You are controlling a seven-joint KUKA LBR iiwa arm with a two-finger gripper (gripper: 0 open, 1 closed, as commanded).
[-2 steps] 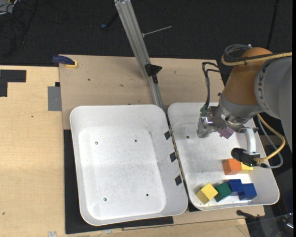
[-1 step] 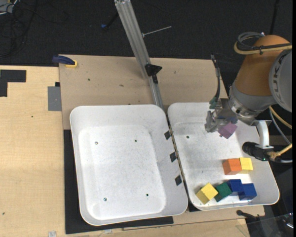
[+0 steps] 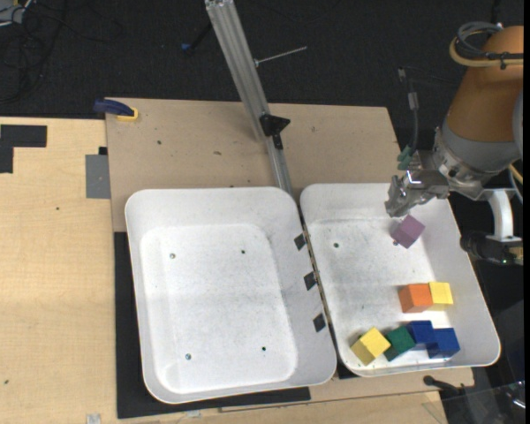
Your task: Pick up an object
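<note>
A pale wooden bench fills the middle of the frame, with dark floor and loose cables behind it along the top edge. A slanted aluminium rail runs from the top centre down to the gap between the two bins, and a small blue-and-yellow clamp sits at the bench's upper left corner.

Two shallow white bins lie side by side in the lower half. The left bin is in the lower centre. The right bin sits just beside it, toward the lower right.

The arm comes in from the upper right, its orange band showing near the right edge. The gripper hangs over the upper part of the right bin. A purple block appears tilted just below the fingertips, touching or nearly touching them; whether the fingers are clamped on it or merely above it cannot be told from this angle.

The other blocks cluster in the right bin's lower right area, well apart from the gripper. An orange block touches a yellow block. Below them, a second yellow block, a green block and a blue block lie in a row near the bin's bottom rim.
</note>
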